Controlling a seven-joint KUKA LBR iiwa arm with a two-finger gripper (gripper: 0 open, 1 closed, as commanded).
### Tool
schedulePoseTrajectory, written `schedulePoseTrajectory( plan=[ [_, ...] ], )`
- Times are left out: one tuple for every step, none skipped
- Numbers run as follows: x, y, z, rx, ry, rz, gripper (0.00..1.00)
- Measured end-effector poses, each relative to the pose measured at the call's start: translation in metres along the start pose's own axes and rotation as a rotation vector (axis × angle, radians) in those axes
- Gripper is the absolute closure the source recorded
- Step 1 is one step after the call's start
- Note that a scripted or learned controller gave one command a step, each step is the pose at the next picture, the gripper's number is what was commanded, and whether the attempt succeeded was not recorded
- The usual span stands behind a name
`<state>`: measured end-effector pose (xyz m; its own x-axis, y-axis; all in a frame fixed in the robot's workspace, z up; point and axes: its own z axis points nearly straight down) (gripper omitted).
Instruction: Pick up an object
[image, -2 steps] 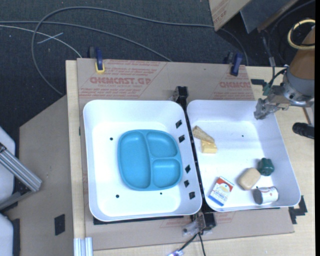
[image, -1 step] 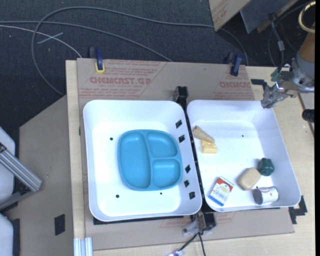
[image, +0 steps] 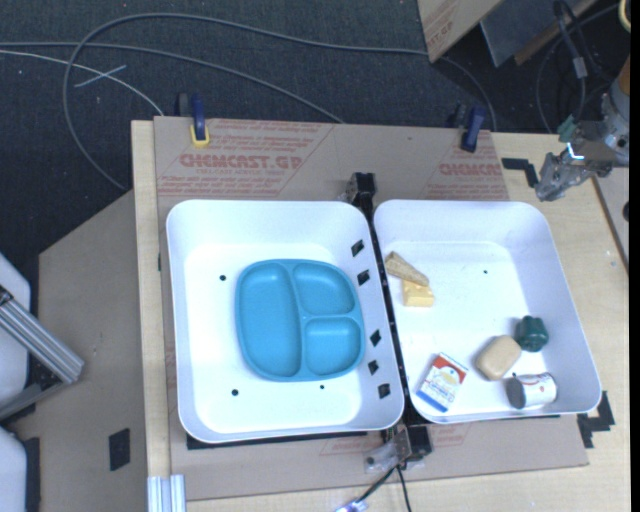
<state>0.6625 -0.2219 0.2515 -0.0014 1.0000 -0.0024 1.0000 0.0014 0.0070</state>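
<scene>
While nothing is being held, the objects are sitting in the right bin (image: 560, 290): carton (image: 441, 381) and can (image: 531, 390) nearest its front wall, beige bread roll (image: 498, 356), green piece (image: 531, 333), then cheese wedges (image: 408, 277) (isolated, easiest target). Gripper (image: 556, 180) is hovering beyond the bin's far corner; finger state unreadable. Descend centred, vertical.

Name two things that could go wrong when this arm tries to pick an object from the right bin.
1. The tan block, green piece and small white canister sit crowded together, so the gripper might nudge neighbours or close on two.
2. The small carton lies flat near the right bin's front wall, likely hard to get fingers around.
</scene>
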Motion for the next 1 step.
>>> schedulePoseTrajectory(
  plan=[
    [0.0531,-0.0138,0.0065,0.009,0.005,-0.003,1.00]
  ],
)
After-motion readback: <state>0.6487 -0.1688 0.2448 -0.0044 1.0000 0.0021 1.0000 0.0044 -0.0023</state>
